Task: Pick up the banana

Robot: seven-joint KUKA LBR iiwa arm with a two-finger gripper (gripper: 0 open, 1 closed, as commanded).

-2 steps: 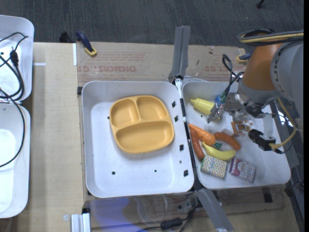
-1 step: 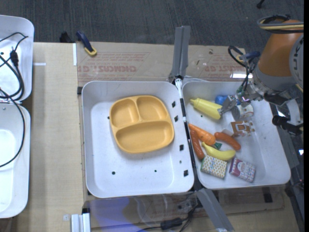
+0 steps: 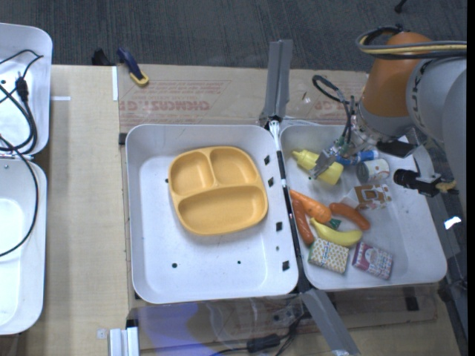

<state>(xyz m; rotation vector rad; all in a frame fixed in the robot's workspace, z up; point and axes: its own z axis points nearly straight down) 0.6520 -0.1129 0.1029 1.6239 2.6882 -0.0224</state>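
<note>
The banana (image 3: 338, 234) lies in the right bin (image 3: 415, 269), yellow and curved, just in front of an orange carrot (image 3: 310, 206) and a red sausage (image 3: 349, 215). My gripper (image 3: 324, 167) hangs over the back left of that bin, right at a yellow mustard bottle (image 3: 313, 159). It stands well behind the banana, with the carrot between them. The grey arm with its orange band (image 3: 392, 80) reaches in from the upper right.
In the right bin there are also a small can (image 3: 371, 170), a brown-and-white packet (image 3: 373, 196), a cracker box (image 3: 329, 255) and a pink box (image 3: 372, 260). The left bin (image 3: 148, 221) holds a yellow divided plate (image 3: 217, 190). A metal divider (image 3: 277, 87) stands between the bins.
</note>
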